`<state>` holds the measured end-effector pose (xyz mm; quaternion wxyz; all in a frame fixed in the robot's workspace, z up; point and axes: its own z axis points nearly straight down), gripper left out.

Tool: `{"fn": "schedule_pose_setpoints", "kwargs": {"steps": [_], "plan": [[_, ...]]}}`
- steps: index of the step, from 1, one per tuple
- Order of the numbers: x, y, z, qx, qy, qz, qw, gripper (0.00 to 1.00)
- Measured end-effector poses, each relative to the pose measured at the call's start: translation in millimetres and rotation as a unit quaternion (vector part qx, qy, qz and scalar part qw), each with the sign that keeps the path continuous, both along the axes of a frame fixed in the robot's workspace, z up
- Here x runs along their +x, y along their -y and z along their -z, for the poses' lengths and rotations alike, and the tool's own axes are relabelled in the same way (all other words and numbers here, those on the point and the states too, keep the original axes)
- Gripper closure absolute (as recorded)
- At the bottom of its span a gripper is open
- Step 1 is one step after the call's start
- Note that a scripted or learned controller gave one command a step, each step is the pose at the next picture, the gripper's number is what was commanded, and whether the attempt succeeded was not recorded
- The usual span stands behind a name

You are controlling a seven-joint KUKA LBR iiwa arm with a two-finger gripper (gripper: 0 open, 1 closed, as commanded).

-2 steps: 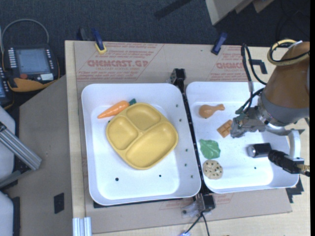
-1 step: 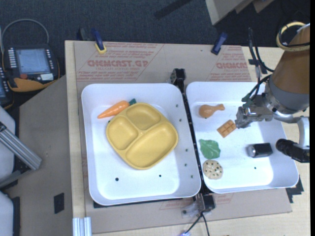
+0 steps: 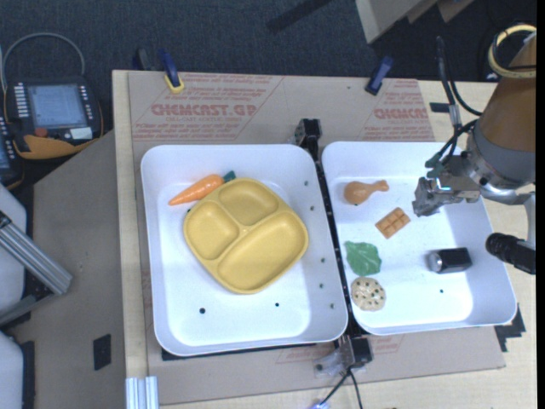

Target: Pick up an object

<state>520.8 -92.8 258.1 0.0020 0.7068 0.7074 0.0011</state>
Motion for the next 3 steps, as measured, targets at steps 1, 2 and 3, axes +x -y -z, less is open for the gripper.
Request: {"fn": "schedule_pose_setpoints", "kwargs": {"steps": [1, 2, 3], "plan": [[21.4, -51.2, 18.1, 0.001, -0.002, -0.003, 1.0, 1.0], [42.8, -109.9, 17.3, 0.0014, -0.001, -0.003, 1.0, 1.0], [58.2, -157.3, 32.8, 0.001, -0.001, -0.002, 1.0, 1.0]]}}
